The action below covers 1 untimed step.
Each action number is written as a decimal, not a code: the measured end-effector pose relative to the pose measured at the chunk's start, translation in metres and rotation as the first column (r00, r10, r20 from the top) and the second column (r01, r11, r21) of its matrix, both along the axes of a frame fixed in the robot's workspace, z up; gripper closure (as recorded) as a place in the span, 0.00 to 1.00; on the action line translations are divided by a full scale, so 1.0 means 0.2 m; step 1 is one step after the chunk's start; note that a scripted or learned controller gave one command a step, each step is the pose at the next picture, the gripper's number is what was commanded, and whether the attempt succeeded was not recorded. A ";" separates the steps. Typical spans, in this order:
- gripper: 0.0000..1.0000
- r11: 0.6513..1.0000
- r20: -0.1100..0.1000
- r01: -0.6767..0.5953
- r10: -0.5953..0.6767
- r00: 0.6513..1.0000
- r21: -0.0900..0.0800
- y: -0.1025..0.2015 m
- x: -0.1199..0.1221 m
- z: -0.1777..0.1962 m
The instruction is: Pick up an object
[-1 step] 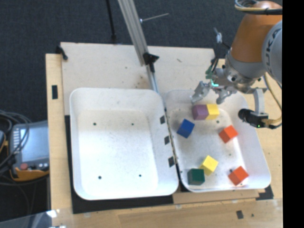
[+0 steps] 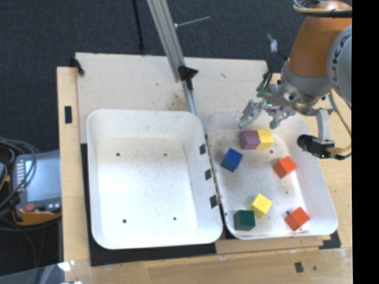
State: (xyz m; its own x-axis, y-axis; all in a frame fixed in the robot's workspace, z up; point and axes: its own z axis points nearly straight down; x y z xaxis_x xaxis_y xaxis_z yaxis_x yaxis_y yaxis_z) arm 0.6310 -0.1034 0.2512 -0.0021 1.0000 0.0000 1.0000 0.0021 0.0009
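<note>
Hovering with jaws apart, the gripper [image 2: 263, 116] hangs just above touching purple block [image 2: 249, 139] and yellow block [image 2: 265, 137].

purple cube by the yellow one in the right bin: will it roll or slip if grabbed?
The purple cube has flat faces, so it will probably sit still, not roll. It looks rigid and likely light. It touches a yellow cube, so the tool may well nudge both.
</note>
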 end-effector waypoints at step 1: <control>0.00 1.000 -0.004 -0.001 0.001 1.000 -0.001 0.03 0.01 -0.23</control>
